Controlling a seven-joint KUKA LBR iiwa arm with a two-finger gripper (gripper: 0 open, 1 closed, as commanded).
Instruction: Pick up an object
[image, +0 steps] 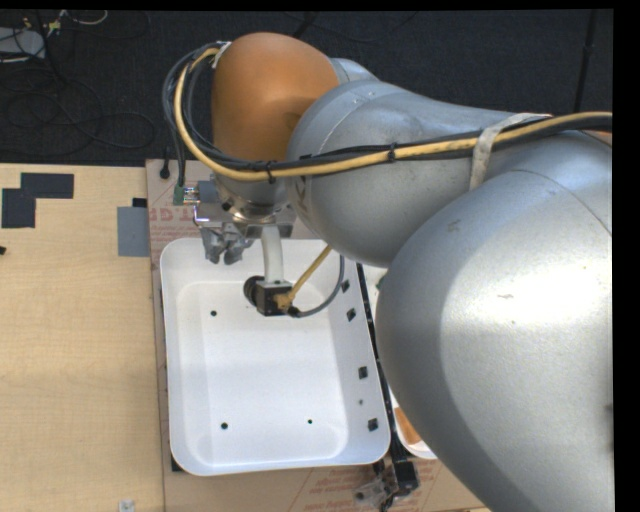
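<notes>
Nearest the lens was the arm, its fat grey links blocking everything to the right of the tool, because it reached in from that side and bent down over the bench. Orange band sat straight above the gripper, so the wrist pointed roughly down. A yellow cable ran along the arm to the wrist, strapped on to keep it off the work.

The gripper hung over the far edge of the left bin, near its back wall. I couldn't tell whether it was wide or narrow; too small and cluttered at that angle. Nothing was visibly held.

Just beside it, toward the camera, a short post dropped to a black fitting with a hose looping off, low over the bin floor.

Object: I couldn't place one. In front of the tool the bin floor showed a few dark specks, too small to name. A pale, orange-edged sliver poked out from under the arm, well to the tool's right and nearer the camera; possibly a candidate, can't confirm.

My read: no grasp made yet.
</notes>
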